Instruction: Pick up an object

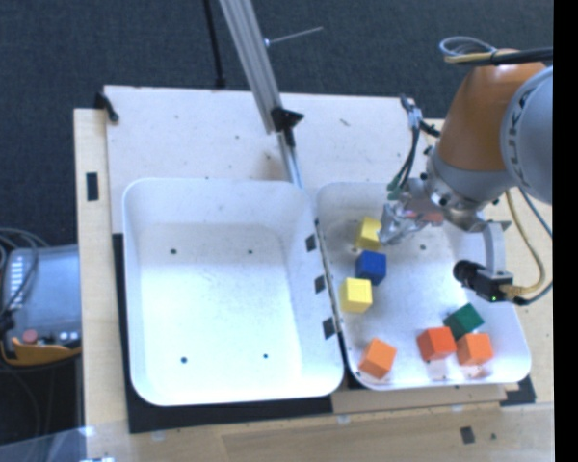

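Your gripper (pixel 393 227) touched a yellow block (pixel 369 232) near the right bin (pixel 414 385)'s far rim; I couldn't tell its grip. Blocks numbered two yellow, three orange, one blue (pixel 371 266), one green (pixel 464 319).

Seven small blocks lie in the right bin — a yellow cube (pixel 369 232) above a blue cube (pixel 371 266), another yellow cube (pixel 356 295), three orange cubes (pixel 377 357) (pixel 436 343) (pixel 475 348) and a dark green block (pixel 464 318).

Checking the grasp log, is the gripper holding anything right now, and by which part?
Cannot be told. The gripper sits right beside the upper yellow block in the right bin, but no hold is visible.
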